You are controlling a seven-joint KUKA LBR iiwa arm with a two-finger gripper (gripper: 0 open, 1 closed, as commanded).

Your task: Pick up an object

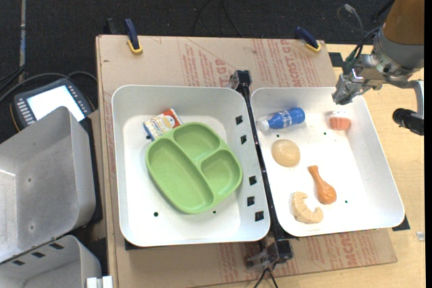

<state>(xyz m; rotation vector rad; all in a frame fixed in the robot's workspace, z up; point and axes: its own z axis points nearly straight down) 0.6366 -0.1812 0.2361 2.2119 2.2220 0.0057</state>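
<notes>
1. Camera view: the gripper (342, 94) hangs over the far right corner of the right bin (385, 165), just beside a small orange-pink piece (340, 123). Whether its fingers are spread or pressed together I cannot tell. Nothing shows between them.
2. The step looks like the approach, with no object picked yet.
3. Candidates in that bin: the orange-pink piece nearest, a blue bottle (283, 119) lying on its side, a tan round (286, 152), an orange drumstick (322, 184) and a pale curved piece (306, 208).
4. The next move likely calls for a short drop onto the orange-pink piece, centred over it.
5. The bin's far wall stands close and may crowd the fingers.
6. The left bin (128, 145) holds a green tray (194, 166) and a small carton (162, 123), well apart from the gripper.
</notes>
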